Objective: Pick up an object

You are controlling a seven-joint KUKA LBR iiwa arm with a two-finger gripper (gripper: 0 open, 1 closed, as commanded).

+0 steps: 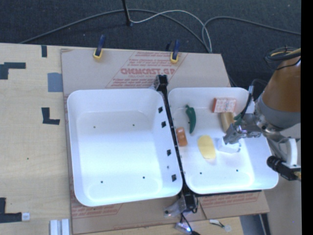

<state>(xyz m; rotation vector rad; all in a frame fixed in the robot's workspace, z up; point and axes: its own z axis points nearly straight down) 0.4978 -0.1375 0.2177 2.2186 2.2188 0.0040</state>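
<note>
Fingers: state cannot be told; lowered in right bin.
Yellow object: just left; judged light, smooth; grasp across narrow width.

A robotics lab test bench: a cardboard sheet clamped down by yellow-and-blue clamps, two white bins side by side, loose cables across dark carpet, tape marks on wood.

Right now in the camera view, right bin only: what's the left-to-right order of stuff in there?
Orange block → green pepper → yellow lemon-shaped piece → red-and-white box → gripper, low over the bin floor. A tan piece sits just under the box, so I left it out of the order.
</note>
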